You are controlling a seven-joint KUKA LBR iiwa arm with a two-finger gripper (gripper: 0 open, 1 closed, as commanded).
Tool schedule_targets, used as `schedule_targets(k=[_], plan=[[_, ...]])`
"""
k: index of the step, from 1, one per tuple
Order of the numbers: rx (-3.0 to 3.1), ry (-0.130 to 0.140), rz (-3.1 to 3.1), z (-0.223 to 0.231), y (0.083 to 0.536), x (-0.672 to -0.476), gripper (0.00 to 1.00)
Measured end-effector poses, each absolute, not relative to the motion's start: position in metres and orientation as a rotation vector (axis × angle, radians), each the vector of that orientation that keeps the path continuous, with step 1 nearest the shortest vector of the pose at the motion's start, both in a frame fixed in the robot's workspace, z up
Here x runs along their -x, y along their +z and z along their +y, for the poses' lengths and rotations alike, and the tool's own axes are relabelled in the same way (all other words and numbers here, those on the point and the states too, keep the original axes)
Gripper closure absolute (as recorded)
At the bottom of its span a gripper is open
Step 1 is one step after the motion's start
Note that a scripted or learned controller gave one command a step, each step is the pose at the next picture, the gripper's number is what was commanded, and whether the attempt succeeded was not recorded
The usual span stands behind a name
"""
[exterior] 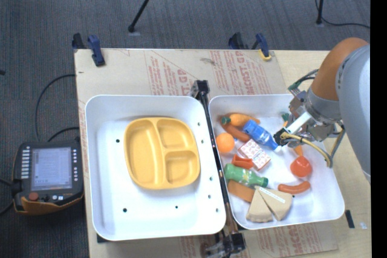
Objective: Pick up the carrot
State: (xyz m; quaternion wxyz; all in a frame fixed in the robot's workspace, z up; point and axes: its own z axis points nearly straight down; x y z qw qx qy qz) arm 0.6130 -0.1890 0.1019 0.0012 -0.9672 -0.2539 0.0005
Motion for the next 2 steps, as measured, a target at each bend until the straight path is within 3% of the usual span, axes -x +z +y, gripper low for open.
schedule_targets(k=[1,2], plan=[[3.036,0.003,-0.797,-0.189,0.101,-0.613,0.00],[3.087,0.003,-0.548,-0.211,0.088,-0.592,0.00]])
